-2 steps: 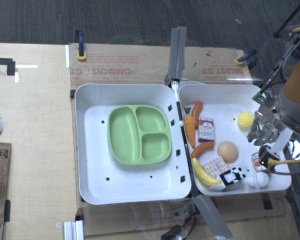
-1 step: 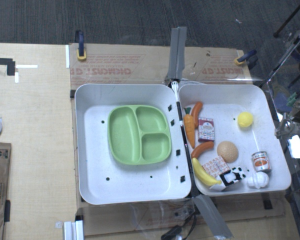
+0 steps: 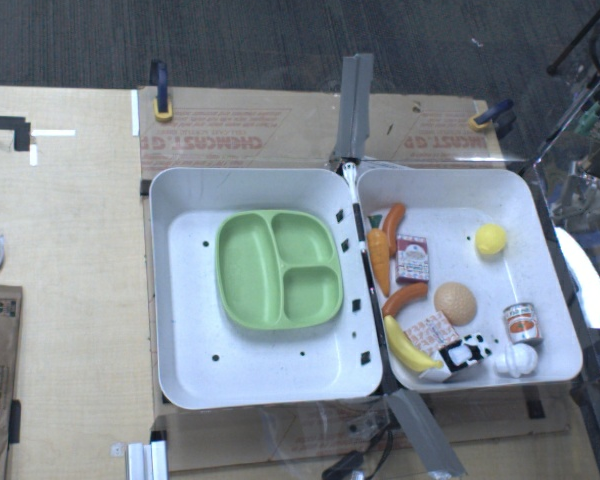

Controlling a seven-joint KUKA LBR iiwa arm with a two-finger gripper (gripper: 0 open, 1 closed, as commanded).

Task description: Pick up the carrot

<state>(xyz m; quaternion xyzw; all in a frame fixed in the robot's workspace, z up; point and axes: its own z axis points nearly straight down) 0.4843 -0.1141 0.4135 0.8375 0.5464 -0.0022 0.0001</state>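
An orange carrot [image 3: 379, 258] lies against the right bin's [image 3: 540, 208] left wall, beside a sausage [image 3: 394, 216]; grasp across its middle. End effector state: cannot tell.

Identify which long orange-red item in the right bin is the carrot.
The carrot: plain orange, tapered, against the bin's left wall, between two redder sausages.
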